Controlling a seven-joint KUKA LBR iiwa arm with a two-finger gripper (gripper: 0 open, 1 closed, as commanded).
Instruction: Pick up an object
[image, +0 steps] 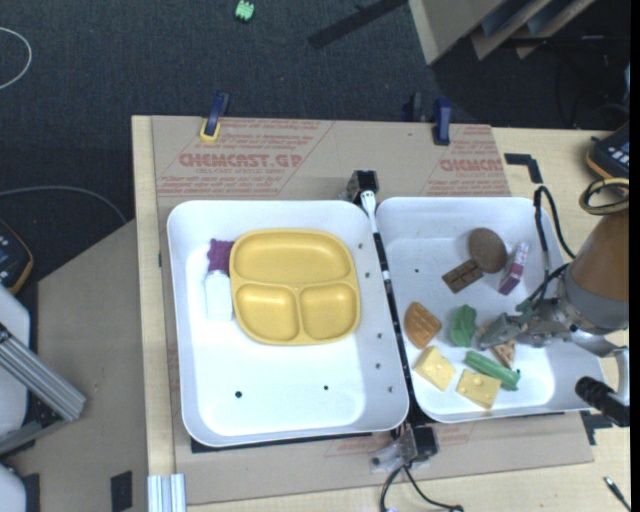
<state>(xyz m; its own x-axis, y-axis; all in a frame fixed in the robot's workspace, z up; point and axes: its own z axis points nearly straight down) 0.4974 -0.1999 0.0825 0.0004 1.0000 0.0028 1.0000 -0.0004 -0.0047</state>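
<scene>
Camera view showed the gripper (500, 335) low in the right bin (440, 215), at the right middle of the frame. Whether it was open or closed I could not tell. Beside it lay a green piece (463, 326), two yellow cheese blocks (435, 367) and a waffle (422, 324). A yellow divided plate (294, 284) sat in the left bin (280, 410).
</scene>
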